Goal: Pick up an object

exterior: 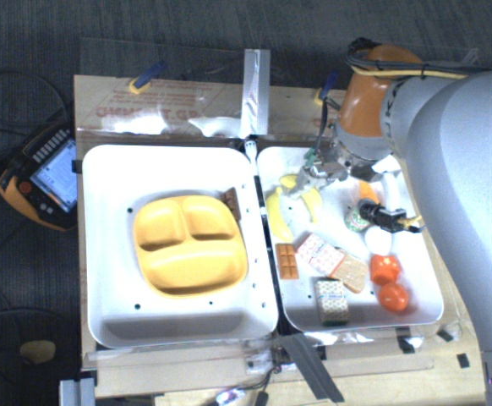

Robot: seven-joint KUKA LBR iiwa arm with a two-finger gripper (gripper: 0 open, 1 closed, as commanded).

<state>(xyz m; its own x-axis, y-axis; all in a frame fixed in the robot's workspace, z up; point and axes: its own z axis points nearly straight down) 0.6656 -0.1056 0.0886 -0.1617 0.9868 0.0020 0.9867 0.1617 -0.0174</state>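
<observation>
- Gripper: lowered into the far left corner of the right bin; whether its fingers are spread or closed cannot be told, and nothing is seen held.
- Banana: yellow, lying along the right bin's left wall, just beside the gripper.
- Waffle, cracker and box: nearer the bin's middle and front.
- Two tomatoes: front right, near a white egg.
- Left bin: holds a yellow tray.
</observation>
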